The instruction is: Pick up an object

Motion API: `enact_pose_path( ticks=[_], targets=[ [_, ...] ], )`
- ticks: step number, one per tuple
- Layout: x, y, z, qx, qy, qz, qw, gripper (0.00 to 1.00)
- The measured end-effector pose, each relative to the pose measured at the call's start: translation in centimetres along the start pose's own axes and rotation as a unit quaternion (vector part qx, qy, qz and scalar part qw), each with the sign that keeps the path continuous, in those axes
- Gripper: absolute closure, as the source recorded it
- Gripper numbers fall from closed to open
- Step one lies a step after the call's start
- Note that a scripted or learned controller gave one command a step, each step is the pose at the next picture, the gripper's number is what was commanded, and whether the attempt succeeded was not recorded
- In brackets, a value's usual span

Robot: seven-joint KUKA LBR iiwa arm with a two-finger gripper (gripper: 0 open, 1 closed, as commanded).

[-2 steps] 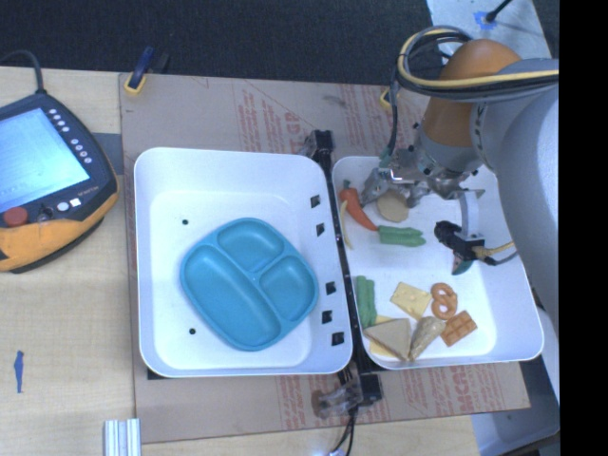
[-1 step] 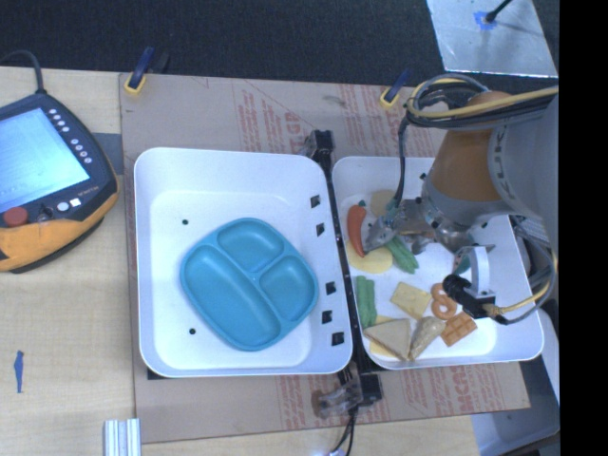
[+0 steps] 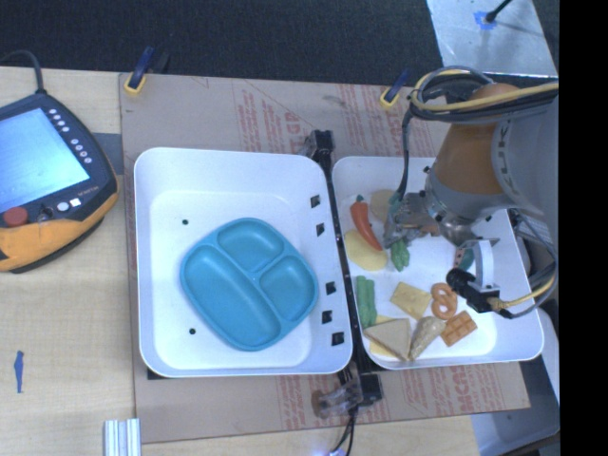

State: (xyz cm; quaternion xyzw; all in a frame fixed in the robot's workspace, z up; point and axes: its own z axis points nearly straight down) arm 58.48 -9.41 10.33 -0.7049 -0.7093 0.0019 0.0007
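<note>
Fingers (image 3: 403, 224) directly above green toy (image 3: 400, 253)

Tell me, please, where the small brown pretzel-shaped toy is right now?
The brown pretzel toy lies in the right white bin, between the yellow cracker square and the orange waffle piece.

glossy blue plastic plate (image 3: 249, 283) (bins (image 3: 161, 174) matt)
</note>
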Motion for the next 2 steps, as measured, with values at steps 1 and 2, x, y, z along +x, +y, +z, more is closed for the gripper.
enact_pose_path(
  ticks=[1, 2],
  targets=[
    [1.1, -3.2, -13.5, -0.006, 0.001, 0.001, 1.0000, 1.00],
    [7.1, -6.9, -11.8, 0.002, 0.002, -0.002, 1.0000, 1.00]
  ],
)
